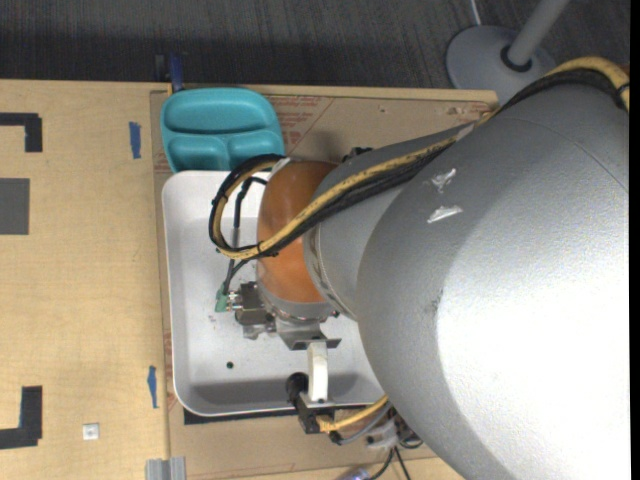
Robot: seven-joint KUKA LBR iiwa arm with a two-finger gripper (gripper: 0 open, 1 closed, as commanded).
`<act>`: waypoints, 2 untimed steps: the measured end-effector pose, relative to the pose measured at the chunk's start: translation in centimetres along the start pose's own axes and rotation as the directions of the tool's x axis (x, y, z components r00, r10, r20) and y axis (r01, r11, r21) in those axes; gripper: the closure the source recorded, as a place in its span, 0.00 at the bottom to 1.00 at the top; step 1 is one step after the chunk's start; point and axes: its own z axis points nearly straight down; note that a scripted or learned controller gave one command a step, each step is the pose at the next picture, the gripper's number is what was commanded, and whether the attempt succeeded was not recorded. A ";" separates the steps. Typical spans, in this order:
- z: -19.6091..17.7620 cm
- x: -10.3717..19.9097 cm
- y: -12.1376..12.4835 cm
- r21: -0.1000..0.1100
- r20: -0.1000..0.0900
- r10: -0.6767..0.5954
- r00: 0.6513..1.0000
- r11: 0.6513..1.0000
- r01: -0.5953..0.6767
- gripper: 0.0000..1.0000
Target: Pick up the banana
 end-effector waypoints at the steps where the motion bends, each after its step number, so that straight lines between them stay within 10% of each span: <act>1: -1.0 0.0 0.0 -0.001 0.000 -0.001 1.000 1.000 0.001 1.00; 2: -2.0 0.1 0.0 -0.001 0.000 -0.002 1.000 1.000 0.002 1.00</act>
